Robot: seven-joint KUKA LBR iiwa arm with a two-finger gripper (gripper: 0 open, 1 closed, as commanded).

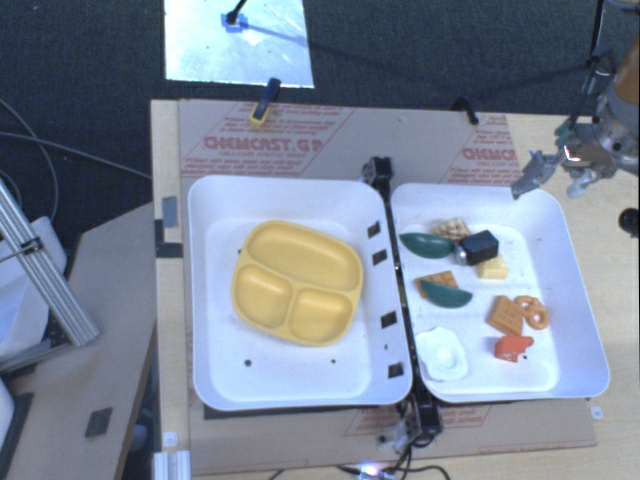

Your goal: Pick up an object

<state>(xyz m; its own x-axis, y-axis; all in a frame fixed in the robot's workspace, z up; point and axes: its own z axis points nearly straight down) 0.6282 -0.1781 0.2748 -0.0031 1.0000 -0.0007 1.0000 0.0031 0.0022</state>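
**Gripper spread above the right bin's far edge**

While the gripper [556,172] hovers with its 2 fingers apart, you can see a small black block [481,244] in the right bin [570,268]. It sits just right of a teal wedge [428,244], its long axis running left-right, slightly tilted.

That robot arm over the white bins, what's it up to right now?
The grey arm's two-finger gripper hangs open above the far right corner of the right-hand white bin, holding nothing. Below it the bin holds small toy foods: two teal leaf-shaped pieces, a black block, a yellow cheese-like cube, an orange waffle square, a pretzel, a red piece and a white fried egg. The left-hand white bin holds a yellow divided plastic tray. Nothing has been picked up yet.
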